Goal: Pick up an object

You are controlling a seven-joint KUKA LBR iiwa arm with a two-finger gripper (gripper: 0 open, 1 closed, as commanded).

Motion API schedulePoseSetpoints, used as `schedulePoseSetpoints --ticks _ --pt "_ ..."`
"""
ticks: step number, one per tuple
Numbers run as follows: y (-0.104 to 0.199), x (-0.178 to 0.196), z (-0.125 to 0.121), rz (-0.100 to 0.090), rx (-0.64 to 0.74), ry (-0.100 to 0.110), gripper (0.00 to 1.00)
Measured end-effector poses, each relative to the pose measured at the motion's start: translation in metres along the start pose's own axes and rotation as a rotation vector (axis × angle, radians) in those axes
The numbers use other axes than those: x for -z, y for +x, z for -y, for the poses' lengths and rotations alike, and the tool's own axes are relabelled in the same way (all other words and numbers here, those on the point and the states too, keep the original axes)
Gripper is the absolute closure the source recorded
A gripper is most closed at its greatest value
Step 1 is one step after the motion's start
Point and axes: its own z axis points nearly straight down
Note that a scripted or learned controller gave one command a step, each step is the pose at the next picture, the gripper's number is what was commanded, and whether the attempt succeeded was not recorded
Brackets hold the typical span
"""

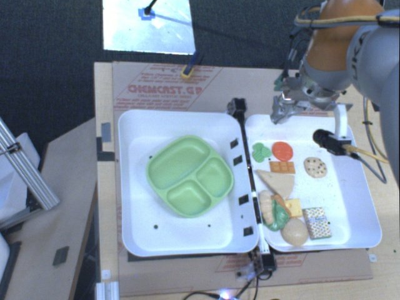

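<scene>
Toy food is waiting in the right bin (365, 195) while the arm is hovering behind.
Nearest, an egg (295, 232) and a small box (317, 222) are lying close together; farther back, the gripper (282, 112) is hanging over the rim carrying nothing, its opening unclear.

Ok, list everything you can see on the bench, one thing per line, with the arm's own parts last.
White bins: 2, side by side on bench.
Divided plate: 1, light green, left bin.
Round slice: 1, red, right bin, upper left.
Leafy piece: 1, green, beside red slice.
Cookie: 1, tan with dark chips, right bin.
Wedge: 1, pale cream, right bin centre.
Patterned packet: 1, right bin, near front.
Arm: 1, grey with orange band.
Gripper: 1, above right bin's back edge.
</scene>
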Motion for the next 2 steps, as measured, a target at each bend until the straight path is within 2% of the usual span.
schedulePoseSetpoints --ticks 1,2 --pt "-0.018 -0.011 0.001 0.001 -0.006 0.001 1.00" --pt "-0.008 0.007 0.005 0.000 -0.001 -0.002 1.00"
